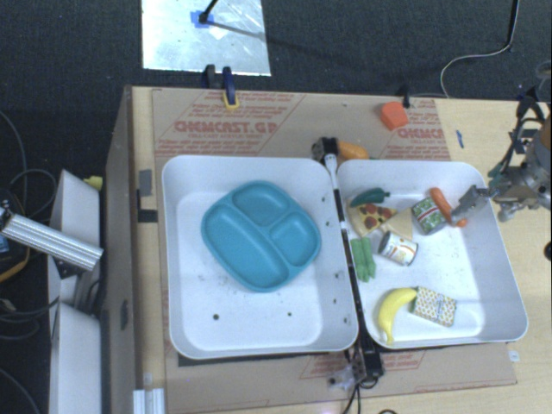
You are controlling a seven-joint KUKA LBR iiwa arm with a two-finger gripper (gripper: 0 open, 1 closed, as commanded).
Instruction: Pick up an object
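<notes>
- camera view: the bench carries two white bins side by side; the left bin [185, 317] holds just a blue divided plate [260, 235], lying flat near the middle, likely there as a place to set things rather than as something to grab.
- the right bin [483, 291] holds the pickable clutter, bunched toward its upper left and lower middle, which leaves bare floor along the right side for the arm to come in.
- a banana [392, 310] lies curved at the bottom, touching a small patterned box [435, 306] just to its right.
- a can [398, 248] lies tipped on its side near the divider, beside a green vegetable piece [363, 259]; above them sit a pizza slice [373, 218] and a dark green piece [369, 197].
- a green-labelled can [428, 215] stands near the top, with an orange carrot [445, 205] touching its right side.
- the gripper [473, 203] reaches in from the right edge, low over the upper right of the right bin, its tip just beside the carrot; this placement suggests the carrot or the green-labelled can is the target.
- whether the fingers are spread or closed cannot be made out at this angle, and nothing is visibly between them, so i judge the pick not yet made.
- outside the bins, an orange block [392, 115] rests on the bench top, well apart from the arm.
</notes>
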